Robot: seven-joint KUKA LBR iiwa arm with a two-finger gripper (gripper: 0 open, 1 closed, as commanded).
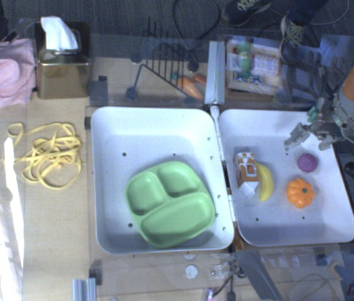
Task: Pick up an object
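Upper right of frame: hand (307, 137) poised above right bin (346, 231), fingers spread apart, gripping nothing. Below it, untouched: purple ball (307, 162), orange pumpkin (301, 192), banana (265, 181), small carton (246, 172). Pick apparently not yet made.

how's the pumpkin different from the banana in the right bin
The pumpkin is orange and round; the banana is yellow, long and curved. The pumpkin sits apart from other things, while the banana lies right beside the small carton. The pumpkin is nearer the bin's right side, the banana nearer its left. Both are toy-like food lying on the floor of the right bin.
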